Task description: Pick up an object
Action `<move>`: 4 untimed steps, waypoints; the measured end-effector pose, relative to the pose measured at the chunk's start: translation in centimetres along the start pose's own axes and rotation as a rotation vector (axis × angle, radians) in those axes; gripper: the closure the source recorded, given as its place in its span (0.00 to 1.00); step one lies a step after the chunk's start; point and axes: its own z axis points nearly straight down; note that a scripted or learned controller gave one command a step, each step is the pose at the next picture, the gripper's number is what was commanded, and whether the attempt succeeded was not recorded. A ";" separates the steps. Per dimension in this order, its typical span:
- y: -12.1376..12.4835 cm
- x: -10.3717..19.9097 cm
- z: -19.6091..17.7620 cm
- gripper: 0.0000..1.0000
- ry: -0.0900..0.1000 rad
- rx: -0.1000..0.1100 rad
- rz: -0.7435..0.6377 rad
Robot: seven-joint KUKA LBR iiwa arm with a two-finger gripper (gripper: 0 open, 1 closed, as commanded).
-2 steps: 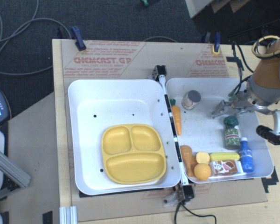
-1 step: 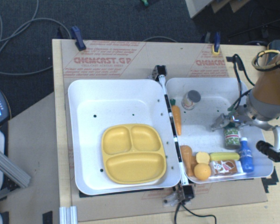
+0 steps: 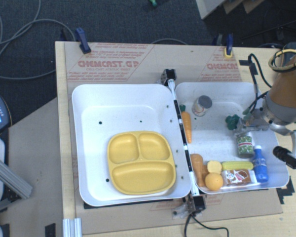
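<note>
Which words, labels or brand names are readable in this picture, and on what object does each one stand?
"CHEMCAST GP": red print on the brown protective sheet over the bench, behind the left bin.
The same red print near the sheet's right rear corner: partly cut off, not fully readable.
Smaller red lines around both prints: too small to read.
Labels on the green packet, blue bottle and flat package: blurred.

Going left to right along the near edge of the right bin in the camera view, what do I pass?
Bread roll → orange → red snack packet → blue bottle.
</note>
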 end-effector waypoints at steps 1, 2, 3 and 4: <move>3.3 2.6 1.1 1.00 -0.001 -0.002 -0.006; 3.2 2.4 1.0 0.00 -0.001 -0.001 -0.002; -4.3 -1.6 1.0 0.00 0.006 0.006 0.001; -4.0 -1.4 0.0 1.00 0.001 0.000 -0.002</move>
